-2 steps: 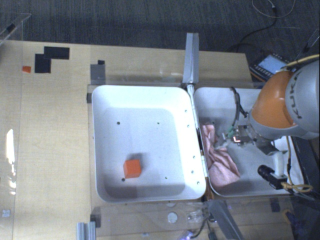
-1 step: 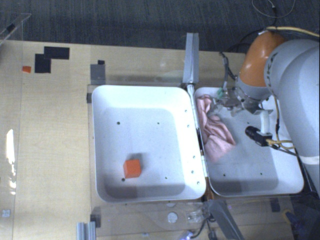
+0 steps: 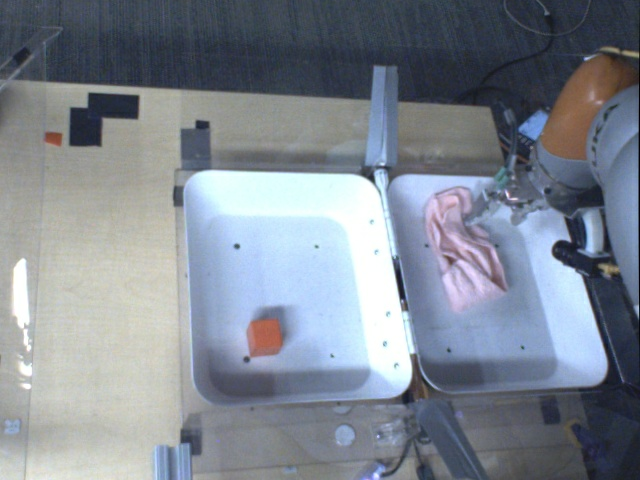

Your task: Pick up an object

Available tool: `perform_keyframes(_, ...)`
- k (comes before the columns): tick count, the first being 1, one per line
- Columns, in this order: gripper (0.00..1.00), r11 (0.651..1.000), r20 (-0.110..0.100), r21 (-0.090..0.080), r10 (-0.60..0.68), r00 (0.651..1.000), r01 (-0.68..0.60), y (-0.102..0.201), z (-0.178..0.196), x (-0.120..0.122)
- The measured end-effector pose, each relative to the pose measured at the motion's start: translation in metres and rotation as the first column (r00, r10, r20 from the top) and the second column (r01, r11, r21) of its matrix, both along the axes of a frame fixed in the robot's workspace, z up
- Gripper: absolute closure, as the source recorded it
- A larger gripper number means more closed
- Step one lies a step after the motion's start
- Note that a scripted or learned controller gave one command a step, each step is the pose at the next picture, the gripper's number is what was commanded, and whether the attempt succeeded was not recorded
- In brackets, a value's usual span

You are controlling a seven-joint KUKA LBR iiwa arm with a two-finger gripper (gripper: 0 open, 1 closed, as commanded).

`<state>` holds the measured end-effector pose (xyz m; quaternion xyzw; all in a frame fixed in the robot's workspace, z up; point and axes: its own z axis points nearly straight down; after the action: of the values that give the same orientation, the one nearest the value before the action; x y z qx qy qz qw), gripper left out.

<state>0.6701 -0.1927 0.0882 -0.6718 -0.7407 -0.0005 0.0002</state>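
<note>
Cloth (image 3: 462, 250), pink and crumpled, is lying in the right bin (image 3: 570, 368), toward its upper left part, near the divider between the two bins. End effector (image 3: 497, 206) is hanging over the cloth's upper right edge, at or just beside the fabric; whether it is released or clenched I cannot tell, the tip is too small and blurred against the bin. Nothing is visibly being gripped, so I am not counting the cloth as held.

Orange block (image 3: 265, 337) is sitting in the left bin (image 3: 210, 268), lower left area, well apart from the arm (image 3: 600, 128).

Judging the step: arm is lining up for a grab on the cloth. To do it well, it should be coming down on a raised fold rather than on the flat edge, since thin fabric slips out easily. Pinching the bunched ridge near the cloth's top looks like the better bet. Lifting straight up and slowly should be keeping the cloth from snagging on the bin wall.
</note>
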Motion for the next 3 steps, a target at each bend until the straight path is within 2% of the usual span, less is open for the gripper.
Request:
perform_keyframes(1,0.0,0.942,0.012,-0.007,0.336,0.942,-0.336,0.039,0.002,-0.06)
perform_keyframes(2,0.0,0.862,0.014,-0.01,0.507,0.862,-0.507,0.098,0.003,-0.102)
perform_keyframes(3,0.0,0.925,0.012,-0.007,0.381,0.925,-0.381,0.095,0.002,-0.047)
